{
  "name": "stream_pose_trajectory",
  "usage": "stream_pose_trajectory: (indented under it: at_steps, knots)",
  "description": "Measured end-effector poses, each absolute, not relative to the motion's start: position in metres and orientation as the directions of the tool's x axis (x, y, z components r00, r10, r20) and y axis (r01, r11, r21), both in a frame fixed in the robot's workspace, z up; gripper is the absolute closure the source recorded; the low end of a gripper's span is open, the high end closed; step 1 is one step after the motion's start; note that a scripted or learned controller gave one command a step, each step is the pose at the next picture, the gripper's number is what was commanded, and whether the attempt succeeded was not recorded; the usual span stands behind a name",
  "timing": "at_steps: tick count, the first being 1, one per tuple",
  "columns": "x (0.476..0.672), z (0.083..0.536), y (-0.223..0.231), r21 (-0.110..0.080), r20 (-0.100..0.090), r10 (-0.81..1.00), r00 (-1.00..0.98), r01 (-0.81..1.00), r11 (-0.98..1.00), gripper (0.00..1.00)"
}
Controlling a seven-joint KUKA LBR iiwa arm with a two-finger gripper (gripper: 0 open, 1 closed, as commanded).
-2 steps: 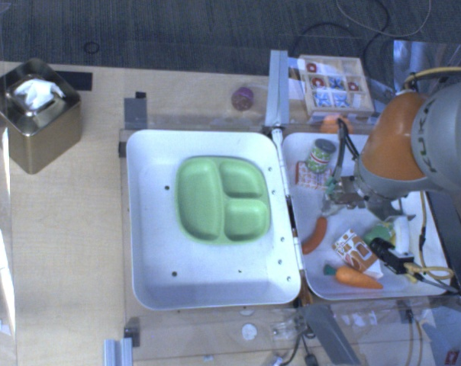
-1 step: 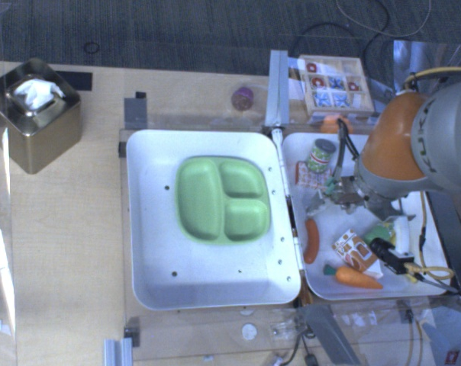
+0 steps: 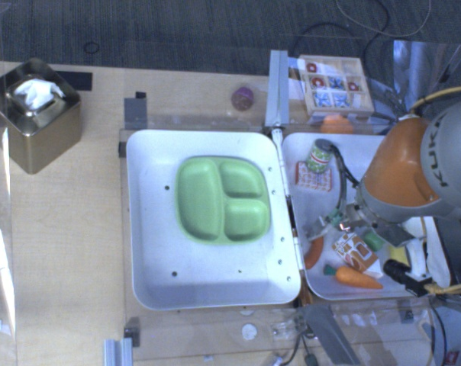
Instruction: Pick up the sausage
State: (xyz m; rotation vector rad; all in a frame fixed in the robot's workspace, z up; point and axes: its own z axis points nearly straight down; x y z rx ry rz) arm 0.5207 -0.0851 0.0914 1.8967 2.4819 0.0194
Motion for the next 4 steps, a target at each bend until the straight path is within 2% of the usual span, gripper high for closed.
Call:
stream_pose_trajectory:
  at_steps: [1, 2, 3, 4]
  knots:
    - [0.524, 0.104, -0.084, 0.03, -0.011, 0.964, -0.265, 0.964, 0.265, 1.0]
    - [0.524, 0.104, -0.084, 0.029, -0.01, 0.964, -0.265, 0.964, 0.265, 0.0]
    - [0.524, 0.095, -0.112, 0.006, -0.001, 0.988, -0.152, 0.988, 0.152, 0.0]
    - [0.526, 0.106, -0.11, 0.012, -0.003, 0.988, -0.156, 0.988, 0.156, 1.0]
